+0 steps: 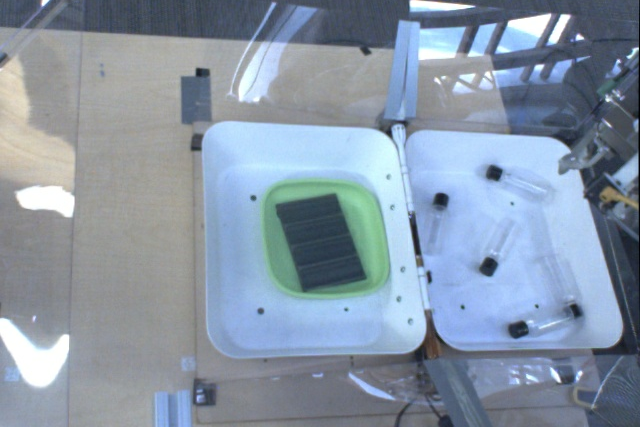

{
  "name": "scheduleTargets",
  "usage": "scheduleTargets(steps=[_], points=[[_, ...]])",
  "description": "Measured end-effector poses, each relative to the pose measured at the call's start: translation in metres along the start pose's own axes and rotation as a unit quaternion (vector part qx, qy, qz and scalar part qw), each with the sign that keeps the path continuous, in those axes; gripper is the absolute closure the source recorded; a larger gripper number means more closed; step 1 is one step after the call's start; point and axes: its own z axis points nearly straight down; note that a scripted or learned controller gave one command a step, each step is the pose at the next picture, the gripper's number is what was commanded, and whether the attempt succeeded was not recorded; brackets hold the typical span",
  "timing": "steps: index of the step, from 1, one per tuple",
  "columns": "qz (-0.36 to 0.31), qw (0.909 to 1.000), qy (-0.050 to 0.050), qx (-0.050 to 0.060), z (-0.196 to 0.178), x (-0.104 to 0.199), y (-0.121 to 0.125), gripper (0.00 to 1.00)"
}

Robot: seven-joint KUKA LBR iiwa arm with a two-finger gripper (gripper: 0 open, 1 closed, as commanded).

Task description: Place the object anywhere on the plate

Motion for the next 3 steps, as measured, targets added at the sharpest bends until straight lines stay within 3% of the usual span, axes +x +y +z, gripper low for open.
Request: scheduleTargets(steps=[1, 2, 3], points=[[0.047, 0.9989, 0.001, -0.002, -0.059, -0.023, -0.017, 0.0], [0.0, 1.0, 0.0, -0.001, -0.032, 0.049, 0.028, 0.0], [0.034, 0.9994, 0.001, -0.003, -0.075, 0.016, 0.022, 0.0]])
